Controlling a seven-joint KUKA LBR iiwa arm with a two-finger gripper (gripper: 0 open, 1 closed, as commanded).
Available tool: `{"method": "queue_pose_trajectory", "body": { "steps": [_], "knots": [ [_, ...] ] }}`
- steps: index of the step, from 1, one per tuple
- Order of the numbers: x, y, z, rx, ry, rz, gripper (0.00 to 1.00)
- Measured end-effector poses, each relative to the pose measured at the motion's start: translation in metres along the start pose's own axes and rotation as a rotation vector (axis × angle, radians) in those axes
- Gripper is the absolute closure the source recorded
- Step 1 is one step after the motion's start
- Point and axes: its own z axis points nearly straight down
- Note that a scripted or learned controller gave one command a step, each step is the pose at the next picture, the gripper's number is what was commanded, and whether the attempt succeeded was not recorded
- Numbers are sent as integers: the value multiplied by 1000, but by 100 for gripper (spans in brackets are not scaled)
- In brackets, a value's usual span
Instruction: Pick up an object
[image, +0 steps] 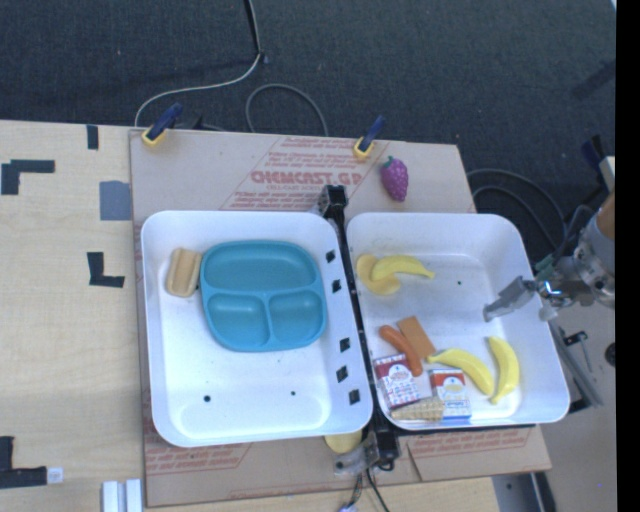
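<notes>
The right bin (500, 235) holds several toy foods. A yellow banana (400, 267) lies at its upper left, against a round yellow piece (370, 280). Two orange sticks (408, 340) lie in the middle. Two more bananas (466, 366) (506, 366) lie at the lower right, beside two small red-and-white boxes (397, 380) (452, 390) and a waffle cone (421, 408). My gripper (505, 300) hangs over the right side of this bin, above the bare floor just up from the rightmost banana, with nothing seen in it.
The left bin (160, 330) carries a blue divided plate (265, 295) and a tan bread piece (183, 272). A purple fruit (395, 178) lies on the cardboard behind the bins. A yellow item (342, 440) sits below the bins' front edge.
</notes>
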Motion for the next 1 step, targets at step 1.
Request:
{"method": "queue_pose_trajectory", "body": {
  "steps": [1],
  "knots": [
    [-14, -8, 132, -19, -6, 0, 0]
  ]
}}
